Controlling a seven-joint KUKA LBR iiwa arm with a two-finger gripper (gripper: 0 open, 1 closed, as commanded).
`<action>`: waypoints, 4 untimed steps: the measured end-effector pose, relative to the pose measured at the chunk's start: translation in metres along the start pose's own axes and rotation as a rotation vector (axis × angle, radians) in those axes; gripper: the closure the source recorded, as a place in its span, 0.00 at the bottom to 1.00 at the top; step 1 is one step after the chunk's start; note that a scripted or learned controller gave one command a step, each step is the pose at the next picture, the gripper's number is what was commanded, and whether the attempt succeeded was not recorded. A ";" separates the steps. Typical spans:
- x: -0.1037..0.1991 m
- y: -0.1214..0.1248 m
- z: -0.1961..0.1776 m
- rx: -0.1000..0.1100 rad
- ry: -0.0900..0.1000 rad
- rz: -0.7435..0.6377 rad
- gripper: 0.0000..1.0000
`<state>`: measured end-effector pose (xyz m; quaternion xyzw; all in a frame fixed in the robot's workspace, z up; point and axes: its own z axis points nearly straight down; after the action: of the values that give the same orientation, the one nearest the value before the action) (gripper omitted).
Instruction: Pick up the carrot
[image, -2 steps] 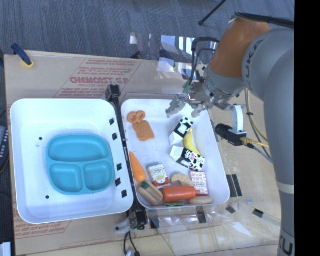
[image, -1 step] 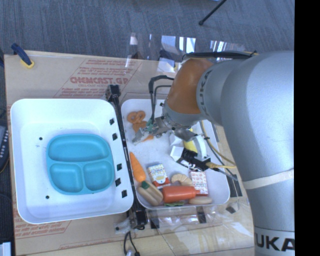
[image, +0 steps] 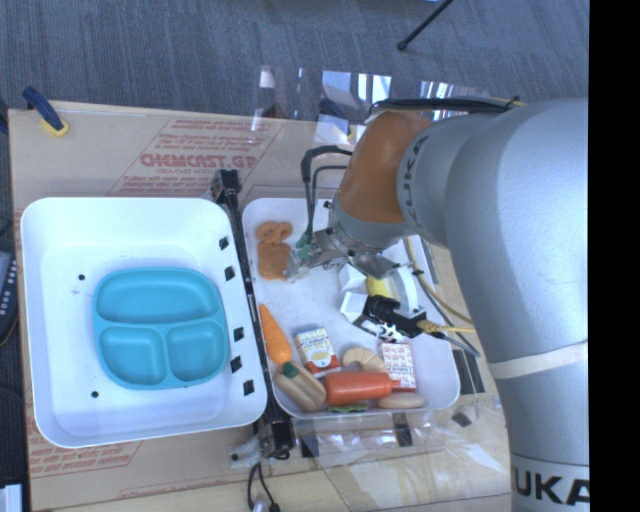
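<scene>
Well apart: carrot (image: 275, 335), "CHEMCAST GP" lettering (image: 197, 160)

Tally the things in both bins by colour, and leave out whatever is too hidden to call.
Blue: 1, the divided plate
Orange: 1, the carrot
Orange-brown: 2, lumps at the far end
Red: 1, a long piece
Tan: 2, a bun-like piece and a slice
Red-and-white print: 2, small cartons
Total: 9; bits under the arm left out.
</scene>
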<state>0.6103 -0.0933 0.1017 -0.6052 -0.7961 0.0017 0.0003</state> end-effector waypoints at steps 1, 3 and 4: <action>0.000 0.000 0.000 0.000 0.000 0.000 0.00; 0.043 -0.059 -0.089 0.002 0.003 -0.074 0.00; 0.075 -0.075 -0.089 0.001 0.003 -0.092 0.00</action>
<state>0.5179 -0.0408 0.1908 -0.5679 -0.8231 0.0014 0.0019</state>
